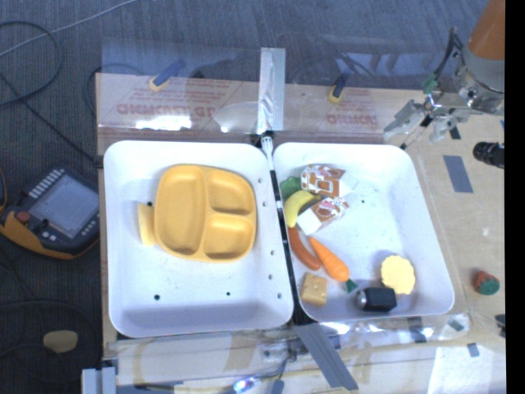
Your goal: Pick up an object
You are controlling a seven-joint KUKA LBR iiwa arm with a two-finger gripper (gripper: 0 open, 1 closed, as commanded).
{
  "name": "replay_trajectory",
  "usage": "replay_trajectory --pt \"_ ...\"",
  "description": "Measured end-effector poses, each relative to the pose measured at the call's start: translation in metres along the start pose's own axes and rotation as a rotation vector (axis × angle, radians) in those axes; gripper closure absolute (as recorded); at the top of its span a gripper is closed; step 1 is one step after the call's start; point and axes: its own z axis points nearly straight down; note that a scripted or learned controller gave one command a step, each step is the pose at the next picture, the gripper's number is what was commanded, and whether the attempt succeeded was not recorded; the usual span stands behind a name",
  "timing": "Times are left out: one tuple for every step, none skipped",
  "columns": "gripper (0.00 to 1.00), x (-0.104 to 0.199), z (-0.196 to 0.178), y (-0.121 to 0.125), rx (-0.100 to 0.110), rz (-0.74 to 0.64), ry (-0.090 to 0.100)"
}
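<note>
The right bin (426, 220) holds several toy foods. A yellow banana (297, 207) lies by a green piece (288, 187) and two red-and-white packets (321, 178) (330, 208). Lower down are an orange carrot (331, 261), a red-orange sausage (304, 252), a tan cube (313, 288), a black block (379, 299) and a yellow round piece (398, 274). My gripper (426, 124) hangs above the bench beyond the right bin's far right corner. It is open, its fingers hold nothing, and it is well away from the food.
The left bin (131, 302) holds a yellow divided plate (205, 212). A red strawberry (486, 282) lies on the bench right of the bins. A handheld pendant (51, 212) and cables lie on the floor at left. Clear panels stand behind the bins.
</note>
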Motion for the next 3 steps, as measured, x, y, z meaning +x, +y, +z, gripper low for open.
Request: replay_trajectory --pt "0.00 0.086 0.104 0.000 0.001 -0.038 -0.001" --pt "0.00 0.101 0.174 -0.010 -0.004 0.026 -0.003" --pt "1.00 0.101 0.165 -0.010 -0.005 0.026 -0.003"
